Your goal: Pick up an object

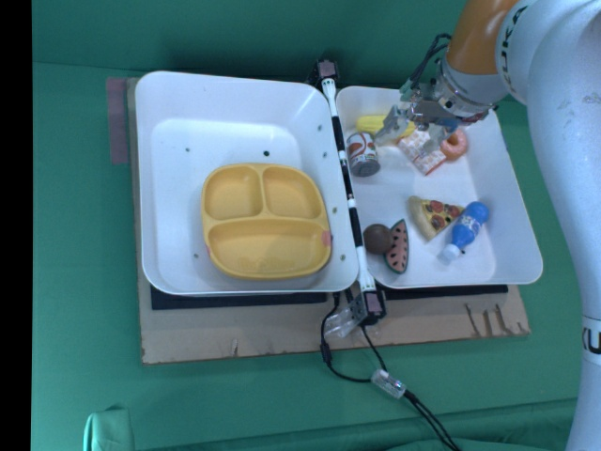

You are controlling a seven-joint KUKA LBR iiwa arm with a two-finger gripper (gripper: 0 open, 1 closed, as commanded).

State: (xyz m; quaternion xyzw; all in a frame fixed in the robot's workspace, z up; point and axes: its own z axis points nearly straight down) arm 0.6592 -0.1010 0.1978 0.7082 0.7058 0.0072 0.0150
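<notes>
A green desk (84, 252) holds brown cardboard (235, 332) under two white bins (169, 101). I cannot tell how the jaws stand.

Robot lab test bench: green backdrop (235, 17) behind two white bins (169, 111), cardboard sheet (235, 332) beneath the bins, loose cable (394, 388) in front of the bins, plastic toy food (437, 216) inside the right one.

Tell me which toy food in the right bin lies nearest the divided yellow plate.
The brown round toy, at that bin's near left. The red watermelon slice beside it sits farther right; the red-labelled can lies farther back.
</notes>
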